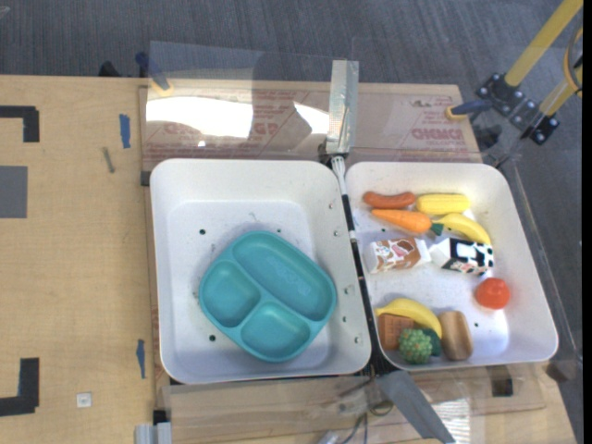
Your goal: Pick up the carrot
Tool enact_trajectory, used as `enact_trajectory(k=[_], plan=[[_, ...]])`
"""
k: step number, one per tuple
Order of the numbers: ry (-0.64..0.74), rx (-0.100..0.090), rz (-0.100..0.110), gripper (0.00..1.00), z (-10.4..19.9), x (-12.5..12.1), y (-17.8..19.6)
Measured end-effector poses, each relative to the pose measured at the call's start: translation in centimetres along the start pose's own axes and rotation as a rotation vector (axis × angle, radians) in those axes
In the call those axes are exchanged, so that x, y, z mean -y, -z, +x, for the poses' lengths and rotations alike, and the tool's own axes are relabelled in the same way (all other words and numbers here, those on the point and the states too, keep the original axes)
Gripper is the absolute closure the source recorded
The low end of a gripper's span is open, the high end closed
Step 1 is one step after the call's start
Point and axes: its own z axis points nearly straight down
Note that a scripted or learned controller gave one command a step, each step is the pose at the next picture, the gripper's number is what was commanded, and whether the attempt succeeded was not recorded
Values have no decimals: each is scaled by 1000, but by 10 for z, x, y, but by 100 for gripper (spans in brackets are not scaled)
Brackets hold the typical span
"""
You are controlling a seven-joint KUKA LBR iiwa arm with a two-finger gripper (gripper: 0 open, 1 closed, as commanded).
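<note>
Lying carrot below sausage, right bin.

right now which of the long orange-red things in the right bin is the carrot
The carrot is the orange tapered one with a green tip, lying just below the redder sausage, which is rounded at both ends.

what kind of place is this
Likely a robot lab test bench, not a kitchen: two shallow white bins sit on a wooden bench, one holding a teal divided plate, the other toy food such as a carrot.
</note>
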Motion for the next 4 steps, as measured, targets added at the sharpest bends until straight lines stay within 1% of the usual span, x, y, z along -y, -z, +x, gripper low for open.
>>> enact_trajectory(k=[1,2,3,4], plan=[[-4,-1,8,100,0,2,12],[308,-4,7,100,-1,2,72],[523,5,-5,100,-10,-1,-32],[522,1,3,100,-11,2,-19]])
